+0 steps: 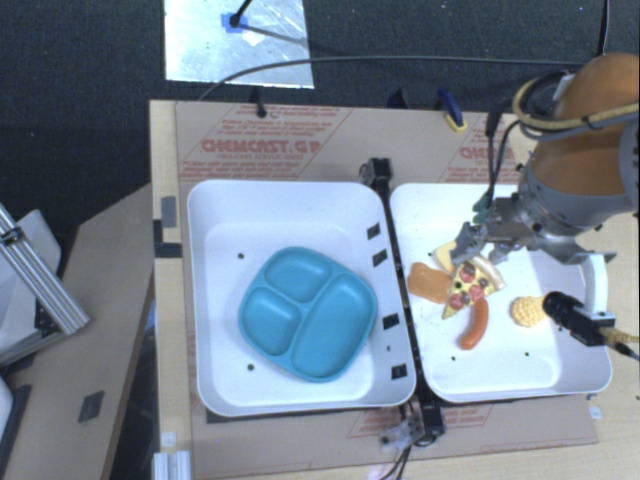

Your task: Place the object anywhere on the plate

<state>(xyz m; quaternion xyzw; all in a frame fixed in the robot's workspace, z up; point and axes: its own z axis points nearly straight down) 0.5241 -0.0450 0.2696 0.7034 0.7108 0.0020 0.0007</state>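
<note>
Presently, on the bench: two shallow white bins side by side, left bin (215, 268) and right bin (570, 368).

Left bin: one blue plate (306, 311) with three compartments, lying flat near the bin's middle, nothing on it.

Right bin, left half, a cluster of toy foods:
- pizza slice (470, 284), tip pointing toward the near side, directly below the gripper
- orange-brown bread-like piece (430, 283), just left of the slice and touching it
- sausage (474, 325), red-orange, on the near side of the slice, its far end meeting the slice's tip
- yellow bumpy piece (527, 311), right of the sausage, apart from it

Arm: grey with an orange band, reaching in from the right over the right bin. Gripper (472, 245) poised over the far end of the pizza slice; whether its fingers are spread or closed cannot be told, and no item is seen between them.

Far side, beyond the bins: a silvery sheet (238, 28) on dark floor
</note>
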